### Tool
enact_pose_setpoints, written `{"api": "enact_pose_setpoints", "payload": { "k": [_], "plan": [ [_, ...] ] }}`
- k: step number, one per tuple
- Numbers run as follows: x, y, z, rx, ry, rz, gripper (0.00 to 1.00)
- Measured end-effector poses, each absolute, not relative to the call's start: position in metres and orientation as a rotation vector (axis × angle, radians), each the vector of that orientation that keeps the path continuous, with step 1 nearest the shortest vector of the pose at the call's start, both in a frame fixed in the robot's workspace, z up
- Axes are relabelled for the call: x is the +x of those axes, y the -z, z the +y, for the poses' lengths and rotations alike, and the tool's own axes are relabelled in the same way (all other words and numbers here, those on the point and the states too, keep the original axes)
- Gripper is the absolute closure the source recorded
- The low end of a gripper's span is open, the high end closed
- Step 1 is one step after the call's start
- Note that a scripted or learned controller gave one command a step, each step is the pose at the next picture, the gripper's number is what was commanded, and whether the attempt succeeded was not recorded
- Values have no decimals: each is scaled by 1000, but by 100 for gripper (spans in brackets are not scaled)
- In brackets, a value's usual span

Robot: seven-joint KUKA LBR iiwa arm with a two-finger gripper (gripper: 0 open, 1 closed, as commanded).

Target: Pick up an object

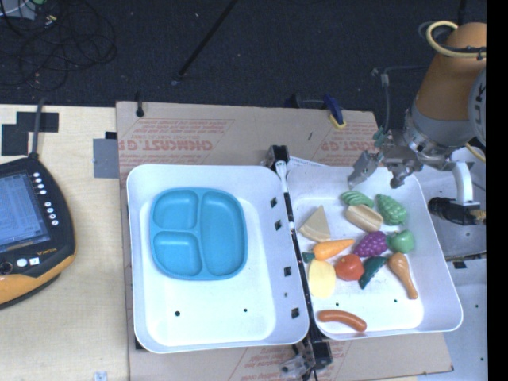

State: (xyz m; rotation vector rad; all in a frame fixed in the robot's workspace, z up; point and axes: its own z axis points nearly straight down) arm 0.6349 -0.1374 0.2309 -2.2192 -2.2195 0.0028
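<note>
Below, cardboard-topped bench (238, 129), two white bins (159, 213), dark floor (238, 38)

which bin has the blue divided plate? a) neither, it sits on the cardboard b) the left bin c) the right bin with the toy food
b: the blue divided plate lies in the left bin, while the toy food is piled in the right bin.

Toy foods are lying clustered in the right bin (444, 308): a tan wedge (316, 225), a bread roll (364, 217), green leafy pieces (390, 209), purple grapes (371, 244), a carrot (333, 249), a yellow lemon (321, 278), a red tomato (348, 268), a drumstick (403, 275), and a sausage (342, 320) lying apart near the front edge.
</note>
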Motion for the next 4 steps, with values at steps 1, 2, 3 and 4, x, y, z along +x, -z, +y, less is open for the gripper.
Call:
{"api": "enact_pose_setpoints", "payload": {
  "k": [1,2,3,4],
  "plan": [
    [641,-105,-181,-2217,-12,-2212,0],
    [596,-87,-178,-2209,4,-2218,0],
    [646,-91,-117,-2217,2,-2227,0],
    [560,-94,-189,-2226,-7,-2209,0]
  ]
}}
